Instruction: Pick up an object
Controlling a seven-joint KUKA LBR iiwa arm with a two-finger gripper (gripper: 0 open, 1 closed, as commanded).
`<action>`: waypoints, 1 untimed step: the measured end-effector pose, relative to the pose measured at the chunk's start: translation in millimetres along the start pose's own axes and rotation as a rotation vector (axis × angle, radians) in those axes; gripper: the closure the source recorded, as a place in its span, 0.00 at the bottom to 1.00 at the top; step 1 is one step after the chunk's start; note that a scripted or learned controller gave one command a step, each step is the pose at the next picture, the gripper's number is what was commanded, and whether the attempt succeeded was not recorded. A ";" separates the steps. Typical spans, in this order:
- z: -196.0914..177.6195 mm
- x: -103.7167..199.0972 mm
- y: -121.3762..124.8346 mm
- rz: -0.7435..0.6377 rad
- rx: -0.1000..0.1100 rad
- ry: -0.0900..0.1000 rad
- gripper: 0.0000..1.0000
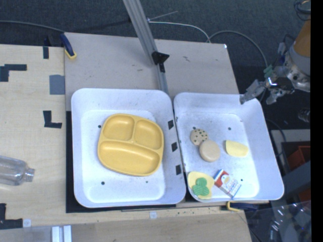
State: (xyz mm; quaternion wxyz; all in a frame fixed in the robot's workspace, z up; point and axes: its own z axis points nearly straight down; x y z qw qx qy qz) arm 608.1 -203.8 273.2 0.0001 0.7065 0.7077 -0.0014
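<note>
Camera view finds a round tan biscuit-shaped toy (209, 150) in the right white bin (262, 135), between a speckled cookie toy (198, 135) and a yellow wedge (236, 148). Well apart, beyond that bin's far right corner, hangs the end effector (262, 88), its spread impossible to tell.

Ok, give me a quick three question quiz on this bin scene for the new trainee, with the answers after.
1. True or false: the yellow divided plate lies in the left bin.
2. Which item in the right bin lies nearest the divider between the bins? A) cookie B) yellow wedge C) small carton
3. Fill in: the tool hangs near the right bin's far ______ corner.

Key: 1 true. 2 A. 3 right. The tan round piece sits between cookie and wedge, and the green piece rests on a small yellow disc.
</note>
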 end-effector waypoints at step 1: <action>83.5 29.2 -70.2 0.002 0.012 0.006 0.00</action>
